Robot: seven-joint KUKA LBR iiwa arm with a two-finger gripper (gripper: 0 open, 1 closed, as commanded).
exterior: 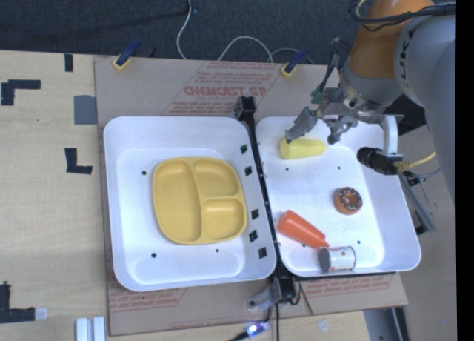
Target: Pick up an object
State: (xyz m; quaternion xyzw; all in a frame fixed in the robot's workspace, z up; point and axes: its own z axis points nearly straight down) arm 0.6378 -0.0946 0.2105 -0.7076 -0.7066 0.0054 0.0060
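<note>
Yellow block [301, 148] lies just below the pincer [317, 129], whose fingers are spread apart.

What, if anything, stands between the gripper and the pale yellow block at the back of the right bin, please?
Nothing visible does. The gripper hangs open right above the pale yellow block, with one finger at its top edge.

Grey arm [433, 50], orange band [381, 32] (glossy), 2 dark fingers [299, 126]

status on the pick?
Gripper open, fingers straddling the yellow block in right bin. Not lifted. Donut, orange carrot sit apart, nothing blocking.
</note>
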